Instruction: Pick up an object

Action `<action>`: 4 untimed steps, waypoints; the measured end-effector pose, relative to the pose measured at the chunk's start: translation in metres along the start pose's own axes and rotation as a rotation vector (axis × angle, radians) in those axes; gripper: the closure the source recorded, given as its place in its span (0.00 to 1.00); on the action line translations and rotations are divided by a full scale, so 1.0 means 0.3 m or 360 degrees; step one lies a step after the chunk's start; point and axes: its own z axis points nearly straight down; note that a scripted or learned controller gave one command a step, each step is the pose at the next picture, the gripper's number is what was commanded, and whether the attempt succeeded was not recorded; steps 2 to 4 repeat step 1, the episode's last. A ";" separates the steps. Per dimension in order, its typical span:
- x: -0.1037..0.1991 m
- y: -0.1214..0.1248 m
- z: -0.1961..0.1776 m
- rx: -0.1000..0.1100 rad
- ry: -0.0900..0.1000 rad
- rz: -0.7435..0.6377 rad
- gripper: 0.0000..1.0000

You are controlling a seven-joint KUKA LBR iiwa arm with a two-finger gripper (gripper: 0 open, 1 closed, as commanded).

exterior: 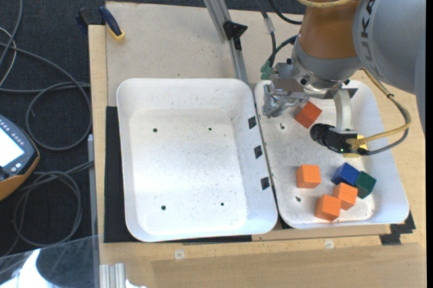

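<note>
In right bin, small orange cube (308, 113), tilted

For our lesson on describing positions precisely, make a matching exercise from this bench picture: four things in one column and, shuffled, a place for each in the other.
Things
1. blue block
2. green block
3. gripper
4. yellow and blue clamp

Places
A. far left corner of the bench board
B. over the right bin's far left part, near the divide between the bins
C. in the right bin, touching the green block's left side
D. rightmost block in the right bin

Pairs: 1-C, 2-D, 3-B, 4-A
</note>
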 end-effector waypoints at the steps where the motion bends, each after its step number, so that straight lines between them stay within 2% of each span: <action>1: 0.140 0.090 0.064 0.0003 -0.0002 0.0003 1.00; 4: 0.140 0.090 0.064 0.0003 -0.0002 0.0003 1.00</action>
